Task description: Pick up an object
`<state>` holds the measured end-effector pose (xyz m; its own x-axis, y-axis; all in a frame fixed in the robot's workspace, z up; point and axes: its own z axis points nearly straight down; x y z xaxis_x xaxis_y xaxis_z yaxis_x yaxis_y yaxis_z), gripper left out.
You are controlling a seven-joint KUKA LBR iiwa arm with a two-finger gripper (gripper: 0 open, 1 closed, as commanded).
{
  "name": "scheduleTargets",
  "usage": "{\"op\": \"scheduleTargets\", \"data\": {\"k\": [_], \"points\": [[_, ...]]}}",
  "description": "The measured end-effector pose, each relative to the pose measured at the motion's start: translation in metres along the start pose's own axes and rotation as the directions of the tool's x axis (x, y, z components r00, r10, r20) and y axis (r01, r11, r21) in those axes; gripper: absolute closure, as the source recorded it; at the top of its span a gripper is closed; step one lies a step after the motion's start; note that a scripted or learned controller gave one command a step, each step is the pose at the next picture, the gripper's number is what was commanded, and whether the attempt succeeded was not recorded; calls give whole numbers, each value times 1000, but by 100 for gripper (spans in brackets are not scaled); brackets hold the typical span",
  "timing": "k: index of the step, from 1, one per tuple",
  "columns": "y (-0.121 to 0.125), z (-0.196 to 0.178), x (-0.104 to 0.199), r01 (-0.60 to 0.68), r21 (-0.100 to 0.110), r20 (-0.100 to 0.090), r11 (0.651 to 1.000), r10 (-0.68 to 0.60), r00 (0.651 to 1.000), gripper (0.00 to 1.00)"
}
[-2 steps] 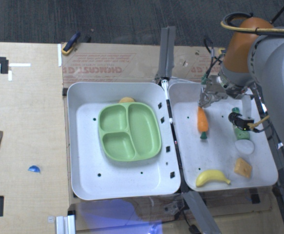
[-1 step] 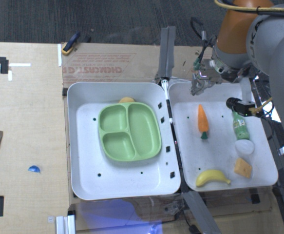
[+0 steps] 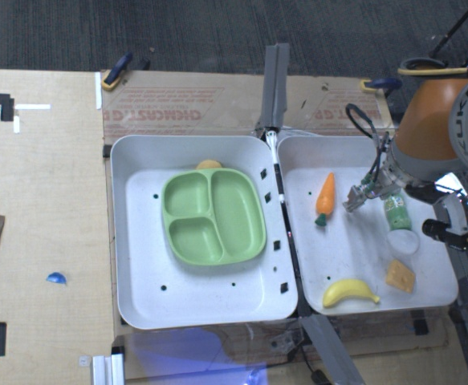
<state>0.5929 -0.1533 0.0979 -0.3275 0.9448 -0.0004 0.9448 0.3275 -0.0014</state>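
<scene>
Arm [image 3: 438, 127] slanted over right bin [image 3: 342, 243], jaws [image 3: 360, 196] beside carrot [image 3: 325, 197].

Robotics lab: KUKA arm [image 3: 438, 119], bench [image 3: 41, 215] w/ bins [image 3: 125, 239].

Tray [image 3: 214, 216] in L bin [image 3: 137, 295]; carrot [image 3: 325, 196], banana [image 3: 350, 293] in R bin [image 3: 306, 239].

Arm [image 3: 450, 127]: rounded grey housing at the view's right, with a broad glossy orange band [image 3: 426, 119] above the wrist. A thin yellow-orange rim runs along the band's top edge. A black cable [image 3: 362, 120] loops from the wrist area. Claw [image 3: 360, 197]: small, grey metal with greenish detail at the tip. A black bracket with a bright reflective patch sits beside the wrist.
</scene>
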Motion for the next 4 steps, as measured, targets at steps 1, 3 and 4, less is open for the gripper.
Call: {"op": "scheduleTargets", "data": {"k": [1, 3, 4], "points": [[62, 7, 31, 18, -1, 0, 1000, -18, 1000, 100], [-4, 6, 53, 58, 0, 2, 998, -58, 998, 0], [68, 6, 10, -35, -1, 1, 999, 35, 999, 0]]}}
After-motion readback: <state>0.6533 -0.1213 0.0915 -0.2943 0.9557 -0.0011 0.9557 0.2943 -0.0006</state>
